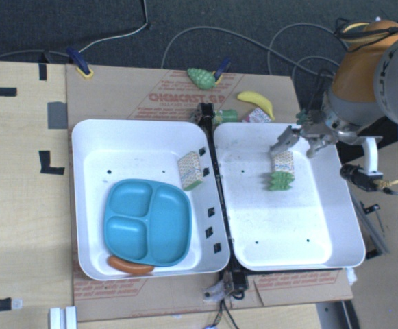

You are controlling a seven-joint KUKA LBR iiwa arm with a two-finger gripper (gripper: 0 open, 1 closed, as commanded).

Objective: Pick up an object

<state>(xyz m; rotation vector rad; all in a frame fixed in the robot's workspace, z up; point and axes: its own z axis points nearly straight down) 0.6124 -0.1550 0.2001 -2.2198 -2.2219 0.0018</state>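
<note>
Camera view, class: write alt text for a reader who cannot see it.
A grey robot arm's two-finger gripper hangs open over the right white bin, beside a small patterned block and a green leafy toy. The left white bin holds a blue divided plate, an orange sausage toy and another patterned block.

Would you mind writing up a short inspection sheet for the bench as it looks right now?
Surface: cardboard sheet on a wooden bench, bearing the left bin and right bin.
Job's things: right bin holds a patterned block touching a green toy; left bin holds a blue divided plate, an orange sausage and a second patterned block.
Clutter: banana and green leafy toy on the cardboard behind the bins.
Grippers: gripper over the right bin, above the patterned block; grasp unclear.
Cables: several loop across the dark floor.
Surroundings: black tape marks on the bench.
</note>
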